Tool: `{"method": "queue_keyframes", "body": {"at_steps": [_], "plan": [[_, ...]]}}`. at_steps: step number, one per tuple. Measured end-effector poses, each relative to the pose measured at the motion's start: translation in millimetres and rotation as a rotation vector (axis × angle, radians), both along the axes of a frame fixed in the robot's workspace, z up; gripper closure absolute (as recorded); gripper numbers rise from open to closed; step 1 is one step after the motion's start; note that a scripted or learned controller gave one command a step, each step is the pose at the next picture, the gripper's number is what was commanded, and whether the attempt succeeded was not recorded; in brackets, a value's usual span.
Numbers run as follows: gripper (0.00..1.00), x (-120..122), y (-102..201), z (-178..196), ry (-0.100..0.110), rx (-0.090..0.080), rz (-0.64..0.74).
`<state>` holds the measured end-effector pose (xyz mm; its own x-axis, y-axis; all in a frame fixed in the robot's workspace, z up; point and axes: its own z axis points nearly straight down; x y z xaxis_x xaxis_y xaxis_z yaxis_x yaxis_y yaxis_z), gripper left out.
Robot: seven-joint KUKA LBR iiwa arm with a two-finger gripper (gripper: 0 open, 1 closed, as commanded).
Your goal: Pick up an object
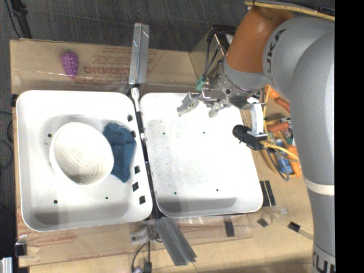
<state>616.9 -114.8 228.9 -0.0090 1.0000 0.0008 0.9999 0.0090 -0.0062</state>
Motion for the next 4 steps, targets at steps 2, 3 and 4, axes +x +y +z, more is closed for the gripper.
{"method": "queue_keyframes", "body": {"at_steps": [2, 3, 4], "plan": [[0.0, 35.1, -94.2, 157.5, -0.005, -0.003, -0.407], [0.0, 40.2, -75.7, 212.6, -0.002, -0.004, -0.824], [0.0, 33.5, -78.3, 155.5, 0.0, -0.003, -0.661]]}}
